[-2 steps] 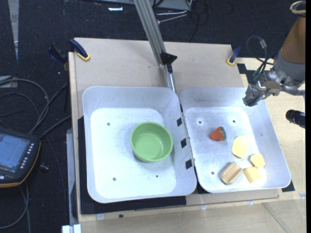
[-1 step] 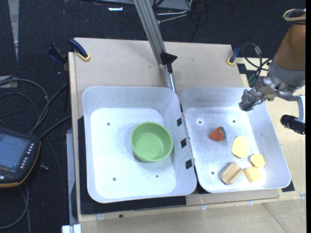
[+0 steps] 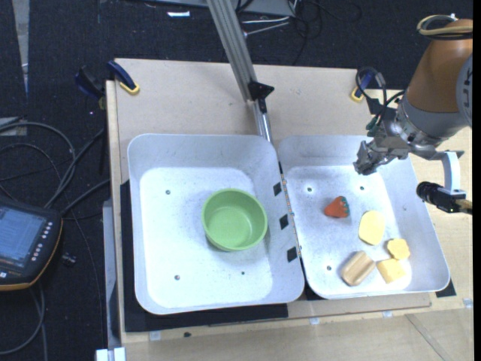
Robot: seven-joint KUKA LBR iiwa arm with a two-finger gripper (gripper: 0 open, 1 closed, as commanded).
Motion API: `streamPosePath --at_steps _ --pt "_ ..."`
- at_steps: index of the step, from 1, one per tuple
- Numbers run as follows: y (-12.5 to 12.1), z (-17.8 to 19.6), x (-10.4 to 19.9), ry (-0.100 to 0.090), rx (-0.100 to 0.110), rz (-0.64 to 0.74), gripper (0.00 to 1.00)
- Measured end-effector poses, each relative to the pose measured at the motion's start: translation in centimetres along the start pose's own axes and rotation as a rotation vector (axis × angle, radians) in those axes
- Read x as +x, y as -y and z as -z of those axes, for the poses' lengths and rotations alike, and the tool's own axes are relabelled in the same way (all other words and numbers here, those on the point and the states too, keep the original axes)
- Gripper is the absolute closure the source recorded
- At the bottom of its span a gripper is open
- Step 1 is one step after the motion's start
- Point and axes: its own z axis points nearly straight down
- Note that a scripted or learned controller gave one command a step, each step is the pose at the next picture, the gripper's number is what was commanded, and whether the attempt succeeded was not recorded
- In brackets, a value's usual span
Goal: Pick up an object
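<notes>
Just below-left of pincer: red strawberry, apart.

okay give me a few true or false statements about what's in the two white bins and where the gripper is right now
1. The round green plastic bowl sits in the left white bin. True.
2. The red strawberry-shaped toy lies inside the bowl. False: it lies in the right white bin.
3. The gripper hangs over the right bin's far end. True.
4. The gripper rests on the pale yellow rounded piece. False: they are apart.
</notes>
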Motion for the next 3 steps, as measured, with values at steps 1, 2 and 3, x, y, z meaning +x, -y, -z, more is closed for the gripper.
streamPosePath --at_steps 1,2,3 --pt "1.1 1.3 4.7 -0.001 -0.001 0.002 1.00" --pt "3.1 0.6 9.4 -0.001 0.001 0.001 1.00" --pt "4.8 0.1 15.0 -0.001 0.001 0.003 1.00"
